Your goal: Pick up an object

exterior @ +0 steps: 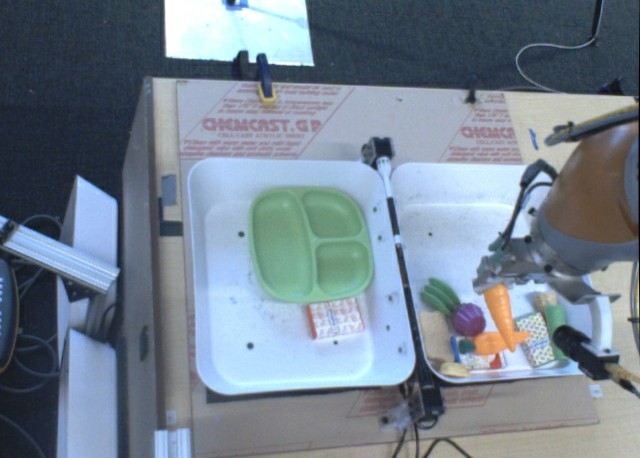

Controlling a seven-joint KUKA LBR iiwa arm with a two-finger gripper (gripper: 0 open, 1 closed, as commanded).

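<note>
Overhead, I cannot tell the tool's (508,276) grip; one carrot (500,312), one green tray (310,244).

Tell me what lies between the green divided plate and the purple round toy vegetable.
In the camera view: the bins' adjoining white rims and green toy pods lie between the plate and purple vegetable.

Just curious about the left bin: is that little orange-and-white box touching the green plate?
Touching, it seems. In the camera view the small box sits right against the green divided plate's lower edge, with no white bin floor between them.
</note>
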